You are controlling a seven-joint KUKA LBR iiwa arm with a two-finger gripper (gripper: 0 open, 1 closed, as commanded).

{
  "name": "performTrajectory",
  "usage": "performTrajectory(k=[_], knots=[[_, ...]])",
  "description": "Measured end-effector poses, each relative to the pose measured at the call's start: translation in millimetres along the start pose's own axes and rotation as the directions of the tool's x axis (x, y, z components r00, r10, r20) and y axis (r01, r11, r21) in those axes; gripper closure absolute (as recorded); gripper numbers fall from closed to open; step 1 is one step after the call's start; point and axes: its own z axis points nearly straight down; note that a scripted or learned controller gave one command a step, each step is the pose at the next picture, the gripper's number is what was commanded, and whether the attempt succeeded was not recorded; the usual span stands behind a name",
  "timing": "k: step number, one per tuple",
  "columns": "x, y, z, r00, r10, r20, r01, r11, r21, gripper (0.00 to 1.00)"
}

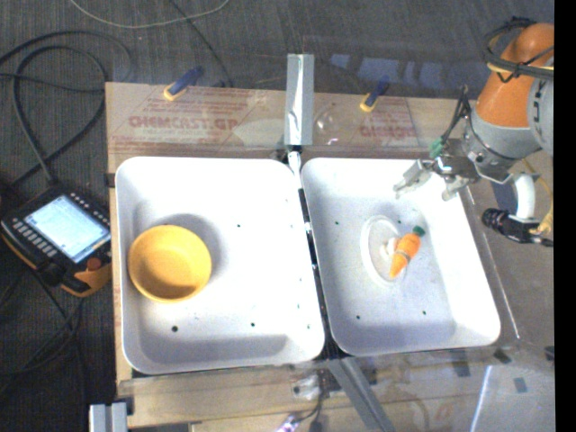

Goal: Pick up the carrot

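1. The carrot, orange with a small green top, is seen lying in the right bin, resting partly on a clear oval dish.
2. The gripper is held above the far right part of that bin, well apart from the carrot; its fingers are spread apart and nothing is held between them.
3. A yellow bowl is placed in the left bin, near its left wall.
4. A teach pendant is laid on the floor left of the bench.
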Motion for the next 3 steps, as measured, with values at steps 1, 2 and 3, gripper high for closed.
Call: performTrajectory(k=[1,2,3], knots=[[-23.5,-54.3,88.5,0.957,-0.288,0.008,0.288,0.957,-0.013,0.00],[-22.2,-54.7,80.6,0.958,-0.288,0.005,0.288,0.957,-0.012,1.00],[-22.2,-54.7,80.6,0.957,-0.288,0.005,0.289,0.957,-0.012,0.00]])
